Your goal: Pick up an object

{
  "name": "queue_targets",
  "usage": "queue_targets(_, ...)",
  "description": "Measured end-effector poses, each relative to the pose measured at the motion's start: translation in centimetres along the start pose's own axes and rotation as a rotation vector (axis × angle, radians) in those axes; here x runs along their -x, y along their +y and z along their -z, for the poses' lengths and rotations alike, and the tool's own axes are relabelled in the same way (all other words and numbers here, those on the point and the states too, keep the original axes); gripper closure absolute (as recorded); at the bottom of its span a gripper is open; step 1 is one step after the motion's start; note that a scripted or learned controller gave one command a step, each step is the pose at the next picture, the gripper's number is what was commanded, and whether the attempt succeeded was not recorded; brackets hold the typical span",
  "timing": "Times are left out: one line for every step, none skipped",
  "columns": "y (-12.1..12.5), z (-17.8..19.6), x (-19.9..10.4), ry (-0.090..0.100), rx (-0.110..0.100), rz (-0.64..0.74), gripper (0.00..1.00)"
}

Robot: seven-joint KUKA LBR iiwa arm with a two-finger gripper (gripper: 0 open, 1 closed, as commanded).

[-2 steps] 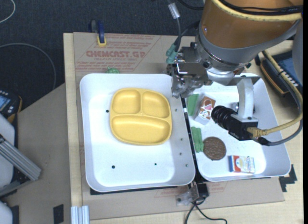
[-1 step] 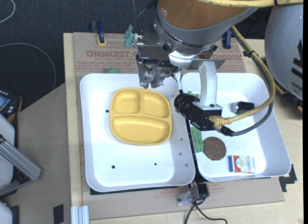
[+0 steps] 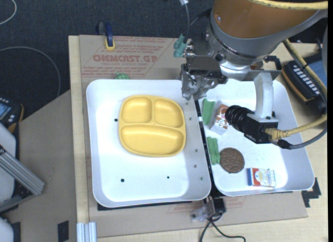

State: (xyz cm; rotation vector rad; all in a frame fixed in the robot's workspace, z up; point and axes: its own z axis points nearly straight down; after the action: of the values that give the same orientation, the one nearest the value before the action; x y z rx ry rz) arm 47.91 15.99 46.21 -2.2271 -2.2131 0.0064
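One arm [image 3: 260, 22] reaching down, end effector [image 3: 190, 91] above bins' divide, grip state unclear

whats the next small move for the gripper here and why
Probably shift the gripper a little toward the right bin before lowering. It hangs over the seam between the two bins, beside the yellow divided plate, with nothing between its fingers. The closest loose things, a green piece and a small carton, lie just right of that seam.

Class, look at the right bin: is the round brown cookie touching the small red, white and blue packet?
Apart. The camera view shows white bin floor between the cookie and the packet.
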Motion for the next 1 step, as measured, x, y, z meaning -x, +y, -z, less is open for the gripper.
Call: queue_targets(2.49, -10.77, 0.31, -0.003, -0.008, 0.004, 1.0)
